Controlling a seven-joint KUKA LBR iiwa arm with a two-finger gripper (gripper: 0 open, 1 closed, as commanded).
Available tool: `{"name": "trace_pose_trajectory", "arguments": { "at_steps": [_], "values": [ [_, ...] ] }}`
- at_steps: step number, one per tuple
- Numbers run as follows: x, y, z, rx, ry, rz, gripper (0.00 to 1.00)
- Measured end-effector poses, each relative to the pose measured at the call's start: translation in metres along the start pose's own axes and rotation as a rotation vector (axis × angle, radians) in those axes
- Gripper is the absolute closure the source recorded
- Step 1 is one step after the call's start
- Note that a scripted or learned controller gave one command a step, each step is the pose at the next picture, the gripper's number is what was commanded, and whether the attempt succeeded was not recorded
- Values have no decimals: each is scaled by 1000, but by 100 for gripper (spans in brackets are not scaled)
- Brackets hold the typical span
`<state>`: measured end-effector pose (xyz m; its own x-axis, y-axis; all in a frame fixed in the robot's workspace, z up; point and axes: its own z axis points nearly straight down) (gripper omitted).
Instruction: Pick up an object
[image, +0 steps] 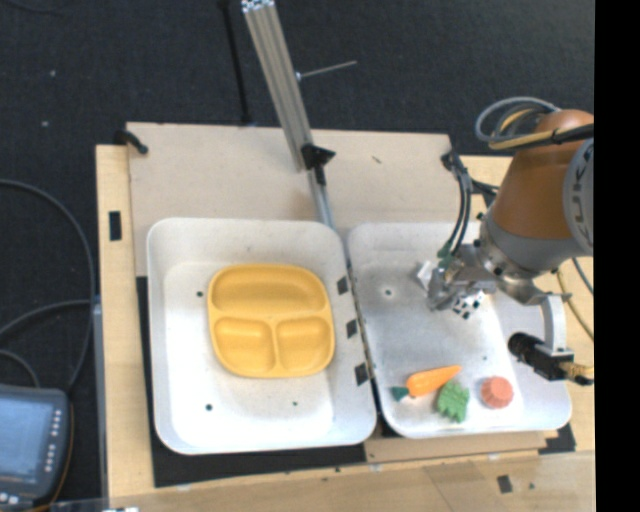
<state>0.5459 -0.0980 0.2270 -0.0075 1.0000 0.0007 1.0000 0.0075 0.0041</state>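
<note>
The claw hangs over the upper part of the right bin; whether it is open or closed I cannot tell. Near that bin's front edge lie a carrot, a green toy and a reddish round piece. The left bin holds a yellow divided plate.

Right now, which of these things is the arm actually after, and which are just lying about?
For the job:
gripper, over the right bin
carrot, lying in that bin
green toy, beside the carrot
red toy, near the bin's right edge

Just lying about:
yellow tray, in the left bin
metal pole
screen, at the bottom left
</note>
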Motion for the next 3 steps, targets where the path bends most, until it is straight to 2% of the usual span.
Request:
{"name": "trace_pose_trajectory", "arguments": {
  "at_steps": [2, 3],
  "values": [
    [86, 60, 12, 2, 1, 1, 100],
    [130, 84, -7, 0, 1, 0, 100]
  ]
}}
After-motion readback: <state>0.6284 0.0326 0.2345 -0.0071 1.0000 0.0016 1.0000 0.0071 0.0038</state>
